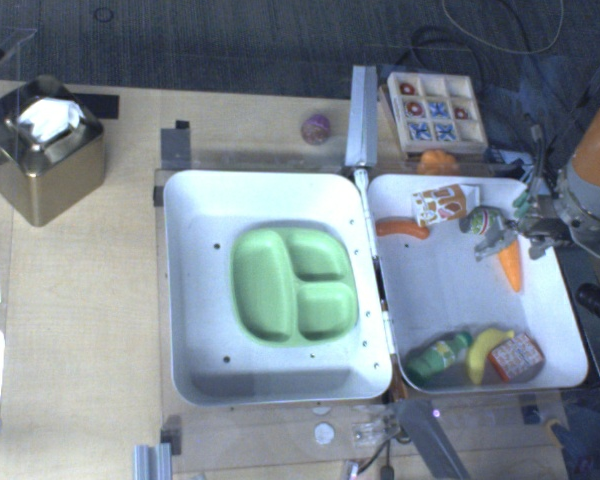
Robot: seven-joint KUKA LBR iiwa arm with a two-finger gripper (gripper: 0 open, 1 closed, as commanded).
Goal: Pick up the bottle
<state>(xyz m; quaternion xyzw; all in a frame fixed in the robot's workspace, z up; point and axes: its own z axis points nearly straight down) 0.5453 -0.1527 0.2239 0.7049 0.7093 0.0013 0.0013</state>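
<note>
The bottle [438, 356] is green with a yellow label and lies on its side at the front of the right bin [450, 288], close to the left wall. My gripper [498, 234] hangs over the back right part of that bin, well behind the bottle and to its right. It sits just above the top of an orange carrot [511, 266]. A small grey-green object [477, 220] lies right beside the gripper on its left.
A yellow banana [486, 352] and a red box [515, 357] lie right next to the bottle. An orange strip [404, 229] and a snack packet [442, 204] lie at the bin's back. The left bin [195, 268] holds a green divided tray [293, 284]. A tic-tac-toe board [435, 110] lies behind the bins.
</note>
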